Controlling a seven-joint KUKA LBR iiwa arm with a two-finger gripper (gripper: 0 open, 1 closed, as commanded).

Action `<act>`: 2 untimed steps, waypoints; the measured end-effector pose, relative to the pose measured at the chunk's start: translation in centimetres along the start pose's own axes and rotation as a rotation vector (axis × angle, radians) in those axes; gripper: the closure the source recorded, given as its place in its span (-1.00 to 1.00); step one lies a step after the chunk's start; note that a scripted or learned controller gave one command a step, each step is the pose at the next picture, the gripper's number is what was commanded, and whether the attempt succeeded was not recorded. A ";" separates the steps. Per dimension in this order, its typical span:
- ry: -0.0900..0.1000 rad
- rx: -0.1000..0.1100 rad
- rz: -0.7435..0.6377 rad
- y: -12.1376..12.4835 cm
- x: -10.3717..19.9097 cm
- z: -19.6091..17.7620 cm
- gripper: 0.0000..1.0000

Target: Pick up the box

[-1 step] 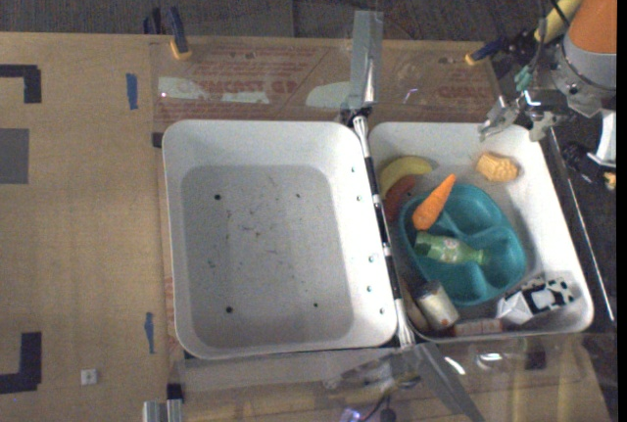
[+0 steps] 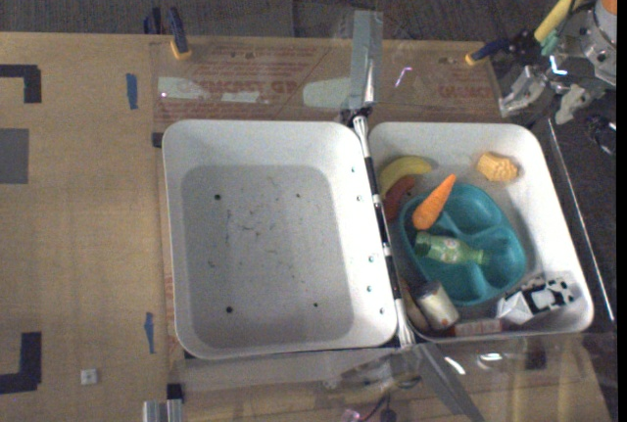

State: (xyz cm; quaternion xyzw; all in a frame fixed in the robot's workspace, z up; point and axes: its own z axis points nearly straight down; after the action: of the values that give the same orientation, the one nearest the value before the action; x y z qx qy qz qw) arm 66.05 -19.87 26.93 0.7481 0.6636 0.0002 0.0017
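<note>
Gripper [image 2: 524,95] hangs beyond the right bin's [image 2: 549,165] far right corner, grip state unclear, nothing visibly held, while the box [image 2: 541,298] lies untouched in its near right corner.

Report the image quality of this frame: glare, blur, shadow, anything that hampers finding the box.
Camera view: soft overall; glare streaks on the clear sheet along the bench's lower edge; gripper blurred at the upper right, outside the right bin; the black-and-white box in that bin's lower right corner is small, its print unreadable; shadows faint.
</note>
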 end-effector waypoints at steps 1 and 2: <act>0.002 0.004 0.188 -9.2 -1.7 14.6 -1.00; 0.000 -0.014 0.177 -12.6 1.0 17.7 -1.00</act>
State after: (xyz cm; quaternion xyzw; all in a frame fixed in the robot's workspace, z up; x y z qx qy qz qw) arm 53.74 -17.39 9.21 0.8039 0.5947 0.0048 0.0068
